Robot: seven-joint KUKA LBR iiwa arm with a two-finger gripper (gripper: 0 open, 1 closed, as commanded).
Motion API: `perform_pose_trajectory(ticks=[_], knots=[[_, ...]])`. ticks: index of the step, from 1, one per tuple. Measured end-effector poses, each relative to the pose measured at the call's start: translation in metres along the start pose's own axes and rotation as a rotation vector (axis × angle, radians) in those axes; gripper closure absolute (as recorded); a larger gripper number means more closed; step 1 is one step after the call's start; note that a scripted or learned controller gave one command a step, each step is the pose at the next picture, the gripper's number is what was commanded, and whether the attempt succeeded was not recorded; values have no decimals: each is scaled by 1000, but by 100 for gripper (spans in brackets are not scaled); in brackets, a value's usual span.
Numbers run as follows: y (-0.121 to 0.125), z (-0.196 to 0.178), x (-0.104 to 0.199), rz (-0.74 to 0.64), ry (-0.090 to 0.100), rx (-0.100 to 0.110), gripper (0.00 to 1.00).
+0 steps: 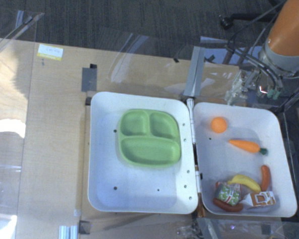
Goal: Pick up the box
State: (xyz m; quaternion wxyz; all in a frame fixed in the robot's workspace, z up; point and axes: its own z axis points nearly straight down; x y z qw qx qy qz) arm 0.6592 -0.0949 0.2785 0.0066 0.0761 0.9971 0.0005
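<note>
A small white and orange box (262,199) lies in the near right corner of the right bin (284,150). A green and red carton (228,193) sits just left of it, with a banana (245,182) between them. My gripper (244,88) hangs above the bin's far edge, well away from the box. Its pale fingers stand apart, open, with nothing between them.
An orange ball (218,124), a carrot (245,145) and a red sausage (265,175) also lie in the right bin. Another sausage (228,205) lies at its near wall. The left bin (100,189) holds a green divided plate (149,138).
</note>
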Motion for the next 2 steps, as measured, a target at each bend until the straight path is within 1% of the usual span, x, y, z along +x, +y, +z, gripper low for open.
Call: perform_pose_trajectory(ticks=[1,2], knots=[[-38,-76,-6,160,-2,1,100],[-70,-141,-9,317,-2,2,100]])
